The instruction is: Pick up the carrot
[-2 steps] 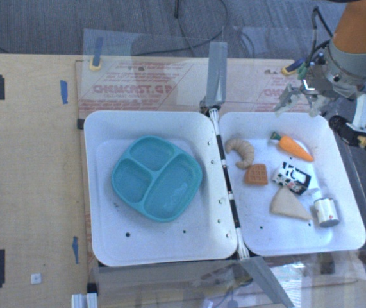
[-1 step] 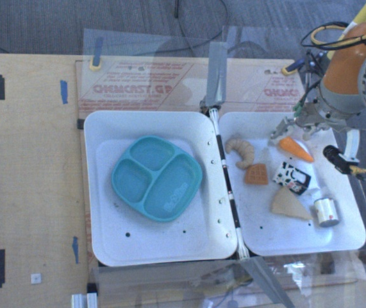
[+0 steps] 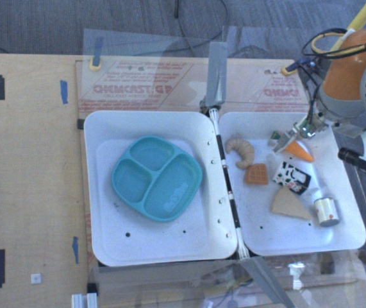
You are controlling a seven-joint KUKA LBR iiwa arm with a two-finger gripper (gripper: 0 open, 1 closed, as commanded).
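1. The carrot is lying in the right bin, in its upper right part, just above the black-and-white patterned item.
2. The claw is sitting at the carrot's upper left end, touching it or nearly so; the arm is reaching in from the right, above the bin.
3. The carrot's long axis is running from upper left to lower right, with the tapered tip pointing lower right, away from the claw.
4. The claw's opening is too small and blurred to read: whether it is gripping the carrot cannot be told.
5. Judgement: the coming move is depending on the claw straddling the carrot across its short axis, not along its length.
6. The croissant and the waffle piece are lying to the left, apart from the carrot, and are not obstructing it.
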